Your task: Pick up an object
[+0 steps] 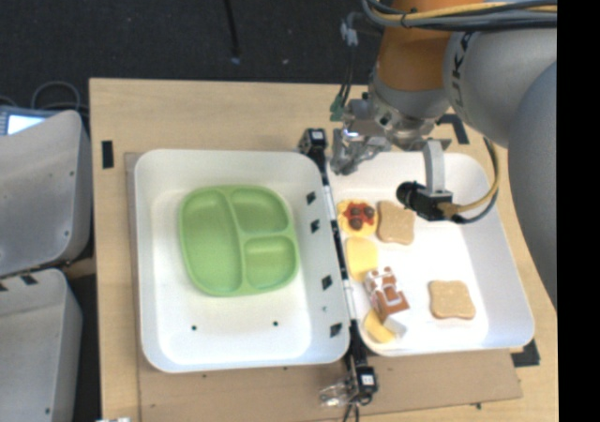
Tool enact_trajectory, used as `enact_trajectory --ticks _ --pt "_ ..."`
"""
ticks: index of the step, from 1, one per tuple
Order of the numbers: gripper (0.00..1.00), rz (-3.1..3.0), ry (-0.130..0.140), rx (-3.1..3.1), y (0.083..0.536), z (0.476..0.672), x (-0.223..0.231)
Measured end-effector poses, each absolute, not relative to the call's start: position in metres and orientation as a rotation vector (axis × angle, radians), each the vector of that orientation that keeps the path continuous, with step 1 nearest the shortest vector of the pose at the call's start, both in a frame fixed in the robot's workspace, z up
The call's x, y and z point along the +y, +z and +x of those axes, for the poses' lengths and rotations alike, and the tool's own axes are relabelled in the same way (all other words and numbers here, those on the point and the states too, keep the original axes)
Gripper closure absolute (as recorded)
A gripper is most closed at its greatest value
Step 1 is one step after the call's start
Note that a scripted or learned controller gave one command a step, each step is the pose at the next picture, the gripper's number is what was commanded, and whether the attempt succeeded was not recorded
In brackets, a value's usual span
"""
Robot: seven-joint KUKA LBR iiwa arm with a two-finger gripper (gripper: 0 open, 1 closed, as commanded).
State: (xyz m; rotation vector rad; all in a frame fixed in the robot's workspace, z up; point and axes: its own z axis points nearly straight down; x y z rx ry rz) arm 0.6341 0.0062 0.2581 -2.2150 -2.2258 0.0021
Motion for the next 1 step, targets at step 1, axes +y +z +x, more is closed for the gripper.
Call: enact_trajectory --ticks 1 --pt "1.00 -2.212 -0.002 -2.228 0.2607 0.6190 0.0617"
